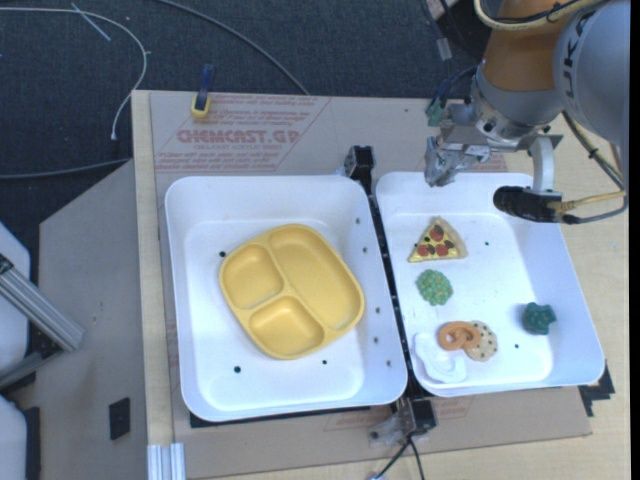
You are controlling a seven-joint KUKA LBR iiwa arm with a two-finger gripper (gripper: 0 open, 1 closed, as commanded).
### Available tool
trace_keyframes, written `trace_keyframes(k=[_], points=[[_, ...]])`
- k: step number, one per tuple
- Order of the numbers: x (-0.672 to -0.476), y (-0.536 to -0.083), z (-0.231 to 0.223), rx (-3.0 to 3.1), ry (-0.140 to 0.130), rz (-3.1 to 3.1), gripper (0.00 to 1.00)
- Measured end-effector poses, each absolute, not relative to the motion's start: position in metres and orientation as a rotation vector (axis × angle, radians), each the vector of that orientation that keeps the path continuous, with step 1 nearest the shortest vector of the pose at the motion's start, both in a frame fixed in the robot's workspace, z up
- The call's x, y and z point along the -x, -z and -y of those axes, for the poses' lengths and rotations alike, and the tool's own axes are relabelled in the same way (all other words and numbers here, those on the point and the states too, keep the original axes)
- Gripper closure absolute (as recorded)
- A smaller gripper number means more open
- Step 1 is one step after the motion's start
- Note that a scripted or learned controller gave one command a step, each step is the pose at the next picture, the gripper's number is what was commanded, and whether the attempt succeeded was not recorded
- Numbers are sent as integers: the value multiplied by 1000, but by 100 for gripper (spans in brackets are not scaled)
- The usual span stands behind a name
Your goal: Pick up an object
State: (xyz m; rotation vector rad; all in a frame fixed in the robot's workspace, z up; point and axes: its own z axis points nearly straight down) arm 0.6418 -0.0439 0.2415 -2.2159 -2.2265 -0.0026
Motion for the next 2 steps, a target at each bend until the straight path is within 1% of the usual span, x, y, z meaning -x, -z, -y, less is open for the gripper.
trace_keyframes(k=[1, 2], points=[[-646, -228, -5, 2214, -1, 2224, 100], [-639, -229, -49, 2214, -1, 2224, 100]])
